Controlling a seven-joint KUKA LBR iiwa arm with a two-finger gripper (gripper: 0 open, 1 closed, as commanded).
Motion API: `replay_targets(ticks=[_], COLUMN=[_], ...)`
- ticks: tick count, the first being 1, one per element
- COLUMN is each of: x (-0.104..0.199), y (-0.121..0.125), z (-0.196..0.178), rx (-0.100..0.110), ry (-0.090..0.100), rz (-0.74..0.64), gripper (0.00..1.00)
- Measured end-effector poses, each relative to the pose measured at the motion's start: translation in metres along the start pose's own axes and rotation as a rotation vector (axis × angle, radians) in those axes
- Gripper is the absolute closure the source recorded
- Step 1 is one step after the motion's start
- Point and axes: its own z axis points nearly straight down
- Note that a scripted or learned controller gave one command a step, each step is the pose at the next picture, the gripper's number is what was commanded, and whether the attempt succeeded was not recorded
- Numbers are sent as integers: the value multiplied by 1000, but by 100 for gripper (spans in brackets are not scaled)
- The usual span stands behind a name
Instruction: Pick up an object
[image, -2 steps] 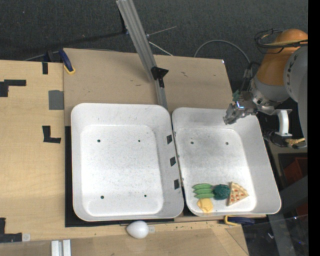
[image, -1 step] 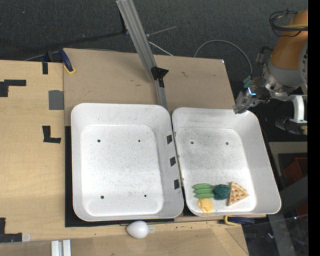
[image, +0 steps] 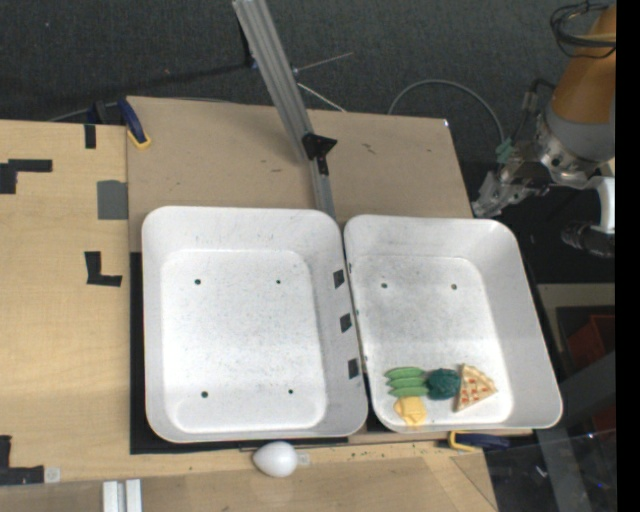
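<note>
Toys (image: 440, 388) sit bunched in the right bin's (image: 520, 300) near corner, untouched.
Green pods (image: 405, 377), a dark green lump (image: 441, 381), a yellow piece (image: 410, 408) and a pizza slice (image: 473, 386) lie close together. The gripper (image: 497, 192) hangs beyond the bin's far right corner, well apart from them; whether it's spread or pressed together, I can't tell. A white egg (image: 275, 459) rests outside, below the left bin (image: 160, 300).

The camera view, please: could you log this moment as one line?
gripper: outside bins, beyond right bin's far corner | pizza slice, green toys, yellow toy: near edge of right bin | unpicked
</note>
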Motion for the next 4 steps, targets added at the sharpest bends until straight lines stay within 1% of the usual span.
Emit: replay_targets(ticks=[2, 3, 4], x=[81, 132, 174], y=[-54, -66, -88], z=[2, 0, 15], rx=[5, 5, 7], ry=[1, 2, 1], rz=[-2, -4, -2], gripper=[100, 100, 100])
